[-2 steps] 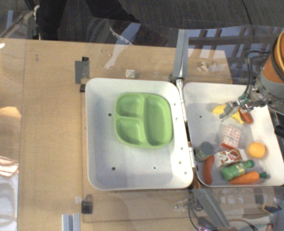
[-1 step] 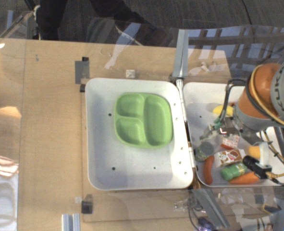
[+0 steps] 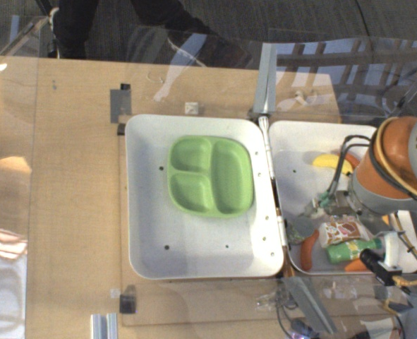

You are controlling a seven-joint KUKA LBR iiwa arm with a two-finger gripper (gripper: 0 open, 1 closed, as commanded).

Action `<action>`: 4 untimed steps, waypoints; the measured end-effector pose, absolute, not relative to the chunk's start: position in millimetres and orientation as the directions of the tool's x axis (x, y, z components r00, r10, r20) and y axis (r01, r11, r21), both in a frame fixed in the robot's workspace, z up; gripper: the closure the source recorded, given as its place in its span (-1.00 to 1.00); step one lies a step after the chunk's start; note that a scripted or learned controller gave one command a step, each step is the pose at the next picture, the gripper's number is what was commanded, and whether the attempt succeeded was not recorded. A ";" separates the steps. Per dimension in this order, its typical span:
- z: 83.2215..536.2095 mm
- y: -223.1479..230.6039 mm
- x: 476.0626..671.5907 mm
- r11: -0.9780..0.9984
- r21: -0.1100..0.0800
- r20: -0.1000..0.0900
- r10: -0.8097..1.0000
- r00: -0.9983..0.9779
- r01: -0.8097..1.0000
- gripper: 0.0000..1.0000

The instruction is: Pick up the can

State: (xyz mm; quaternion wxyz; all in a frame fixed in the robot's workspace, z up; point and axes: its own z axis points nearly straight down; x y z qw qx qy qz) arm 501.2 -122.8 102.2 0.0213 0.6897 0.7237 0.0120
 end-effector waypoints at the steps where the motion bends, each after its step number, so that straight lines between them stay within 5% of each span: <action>1: 98.7 -152.7 499.3 0.334 0.034 -0.019 0.943 -0.334 0.942 -1.00; 2: 114.6 -157.0 505.9 0.333 0.053 -0.040 0.943 -0.331 0.941 1.00; 3: 112.8 -156.7 504.6 0.333 0.049 -0.037 0.943 -0.332 0.942 -1.00; 4: 98.1 -206.4 587.1 0.240 0.026 -0.016 0.971 -0.240 0.970 -1.00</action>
